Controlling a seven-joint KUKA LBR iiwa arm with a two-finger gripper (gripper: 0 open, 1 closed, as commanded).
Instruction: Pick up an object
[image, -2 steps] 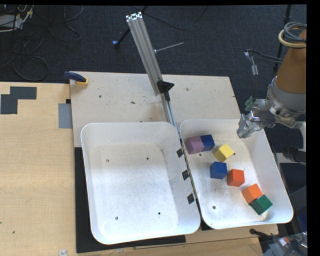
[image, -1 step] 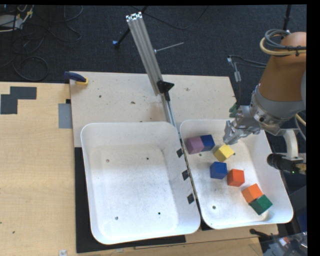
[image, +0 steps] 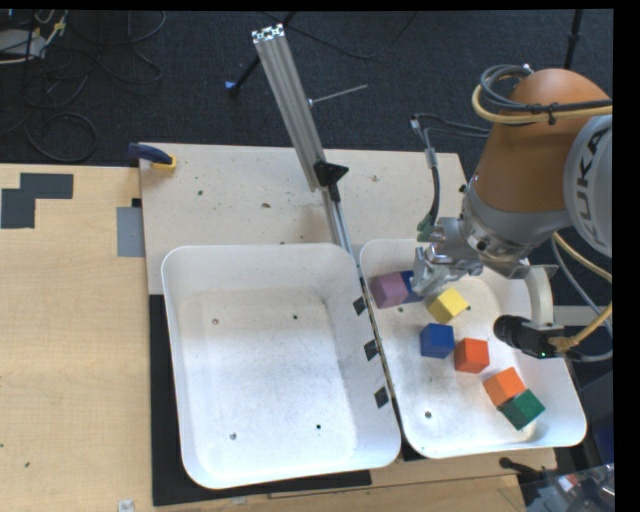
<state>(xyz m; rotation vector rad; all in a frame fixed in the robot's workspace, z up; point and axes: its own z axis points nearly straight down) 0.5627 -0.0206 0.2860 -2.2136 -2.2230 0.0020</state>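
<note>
Small purple cube (image: 389, 289) beside the gripper (image: 432, 283).

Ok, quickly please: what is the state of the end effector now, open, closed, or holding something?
End effector: cannot be told; it is low in the right bin, between the purple block and the yellow block.

Both white bins (image: 270, 460) looked like smooth, faintly glossy plastic, speckled with dark marks. The table (image: 70, 330) showed pale matt wood grain, and the slanted rail (image: 295, 110) behind the hand (image: 437, 272) looked like brushed metal. The blocks (image: 472, 354) beside the hand were matt.
</note>
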